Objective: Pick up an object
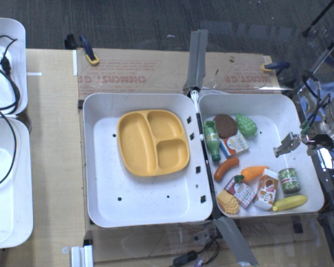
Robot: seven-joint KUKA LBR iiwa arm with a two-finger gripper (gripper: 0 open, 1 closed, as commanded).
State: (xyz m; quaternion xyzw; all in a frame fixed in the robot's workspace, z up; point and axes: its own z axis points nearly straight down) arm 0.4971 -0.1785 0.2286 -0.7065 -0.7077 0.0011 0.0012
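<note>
Two shallow white bins sit side by side on a bench, seen from above at a slant. Nearest the viewer, along the front of the right bin point(284, 102), lie a yellow banana point(289, 203), a corn cob point(229, 203), two small cartons point(242, 191) and point(266, 191), and a green can point(289, 180). Just behind them are an orange carrot point(254, 172) and a red sausage point(226, 168). Further back lie a green bottle point(212, 140), a small box point(237, 144), a brown patty point(225, 125) and a green leafy vegetable point(246, 125).

The gripper point(286, 144) enters from the right edge of that bin, above bare white floor, apart from every toy; the green can is nearest, just in front of it. Nothing is between its fingers, but they are small and blurred, so their spread cannot be told. Most of the arm is cut off at the right.

The left bin point(100, 166) holds a yellow divided plate point(153, 142).
</note>
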